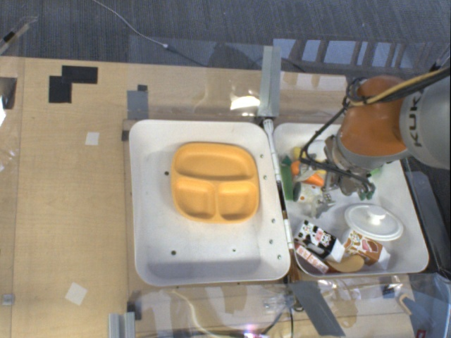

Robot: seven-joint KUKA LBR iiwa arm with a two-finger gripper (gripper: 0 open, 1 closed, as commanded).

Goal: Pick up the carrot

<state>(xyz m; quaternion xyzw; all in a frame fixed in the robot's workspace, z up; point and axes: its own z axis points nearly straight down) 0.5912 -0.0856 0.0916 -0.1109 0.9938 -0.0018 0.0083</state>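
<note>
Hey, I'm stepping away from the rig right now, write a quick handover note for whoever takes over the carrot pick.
Gripper: low over the right bin, under the orange wrist band. Whether it is open or shut cannot be made out.
Carrot: an orange piece in the right bin's upper left area, partly hidden beside the wrist, next to something green.
Also in that bin: a white lidded cup and a small printed carton near the front.
Left bin: holds a yellow divided tray.
Done: arm is over the carrot area.
Left: no grasp confirmed; carrot is not lifted yet.
</note>
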